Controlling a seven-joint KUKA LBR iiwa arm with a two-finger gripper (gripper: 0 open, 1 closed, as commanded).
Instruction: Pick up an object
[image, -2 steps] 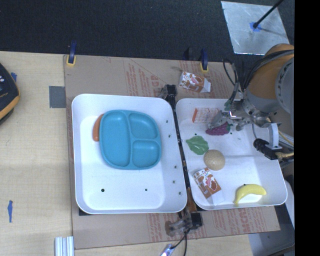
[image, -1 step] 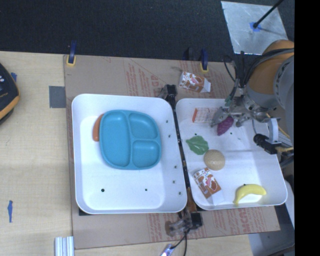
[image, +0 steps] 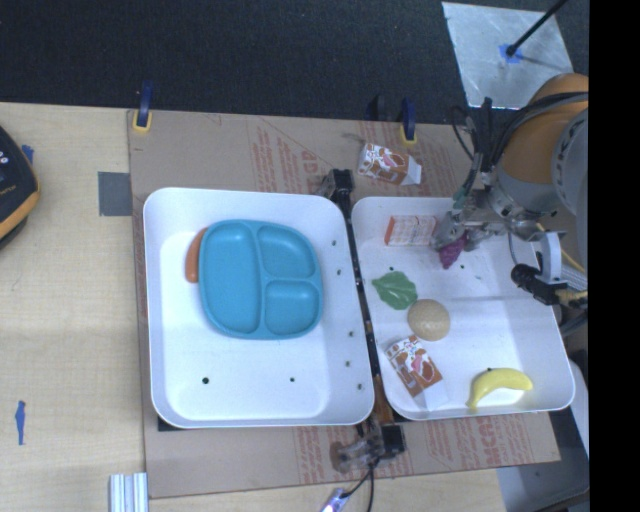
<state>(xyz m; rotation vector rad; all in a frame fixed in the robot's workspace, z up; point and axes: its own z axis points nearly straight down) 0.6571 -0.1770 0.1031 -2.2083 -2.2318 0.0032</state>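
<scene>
Two shallow white bins sit side by side on a brown cardboard sheet laid over the wooden bench. The left bin (image: 170, 300) fills the centre-left of the frame and holds a blue divided plate (image: 262, 278) in its upper half, with an orange object (image: 191, 257) peeking out from under the plate's left edge. The right bin (image: 545, 340) takes up the centre-right.

The arm (image: 560, 150) enters from the upper right, and its gripper (image: 462, 228) hangs over the upper part of the right bin. A small purple object (image: 450, 250) shows at the gripper's tip; from this angle it cannot be told whether the jaws are spread, pressed together, or pinching it.

Just left of the gripper, a red-and-white packet (image: 408, 231) lies flat near the bin's top edge. Below it, towards the middle of the bin, are a green leaf-shaped piece (image: 396, 289) and, just beneath that, a round beige ball (image: 429, 319). A brown-and-white wrapper (image: 414, 366) lies near the bin's lower left corner, and a yellow banana (image: 499, 385) rests at the lower right.

Outside the bins, another wrapper (image: 389, 164) lies on the cardboard above the right bin. A yellow-and-black device (image: 14, 190) sits at the far left edge of the frame.
</scene>
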